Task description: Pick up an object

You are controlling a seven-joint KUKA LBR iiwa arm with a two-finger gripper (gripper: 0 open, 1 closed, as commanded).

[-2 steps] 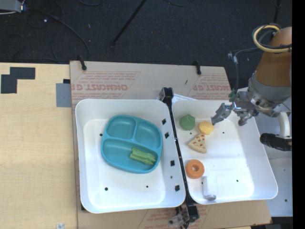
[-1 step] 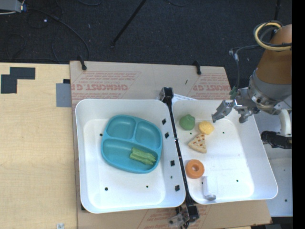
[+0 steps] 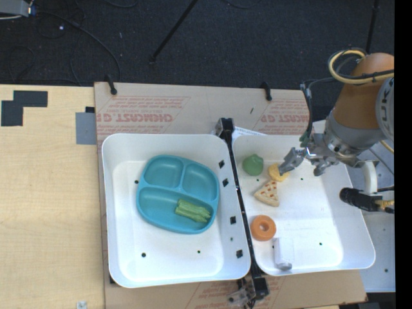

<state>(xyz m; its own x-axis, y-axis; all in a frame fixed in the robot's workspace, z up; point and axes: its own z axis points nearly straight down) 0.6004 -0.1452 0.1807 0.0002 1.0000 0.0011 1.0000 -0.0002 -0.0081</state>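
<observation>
In the right bin, a yellow piece lies just beside the fingers.

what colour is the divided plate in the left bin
Teal blue plate, seen in the camera view.

Plate in left bin
</observation>
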